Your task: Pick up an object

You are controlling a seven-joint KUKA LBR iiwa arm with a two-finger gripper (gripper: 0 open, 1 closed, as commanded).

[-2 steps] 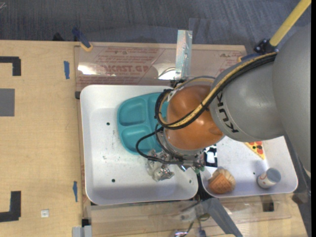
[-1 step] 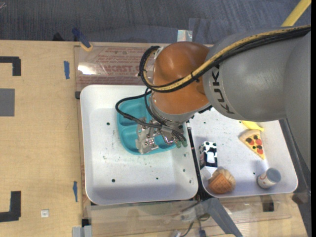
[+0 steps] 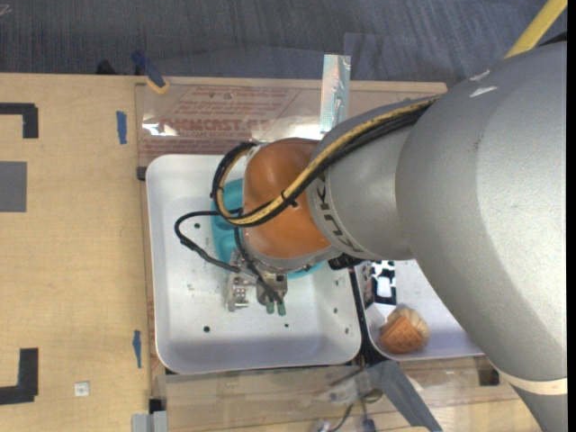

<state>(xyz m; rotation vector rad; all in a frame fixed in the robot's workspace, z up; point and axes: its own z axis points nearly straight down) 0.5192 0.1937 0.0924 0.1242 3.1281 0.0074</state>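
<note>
My gripper (image 3: pixel 257 299) hangs low over the middle of the left bin (image 3: pixel 184 336), below the orange wrist band. Its two fingers stand apart, one metal-coloured (image 3: pixel 238 296) and one with a green tip (image 3: pixel 276 302), and only bare white bin floor shows between them. A teal object (image 3: pixel 222 227) lies in the same bin just behind the gripper, mostly hidden under the wrist. A tan, rounded object (image 3: pixel 403 330) rests at the front left of the right bin (image 3: pixel 450 336), apart from the gripper.
The thick grey arm covers most of the right bin. A black-and-white marker (image 3: pixel 384 283) shows beside the divider. A clear plastic sheet (image 3: pixel 243 115) is taped to the bench behind the left bin.
</note>
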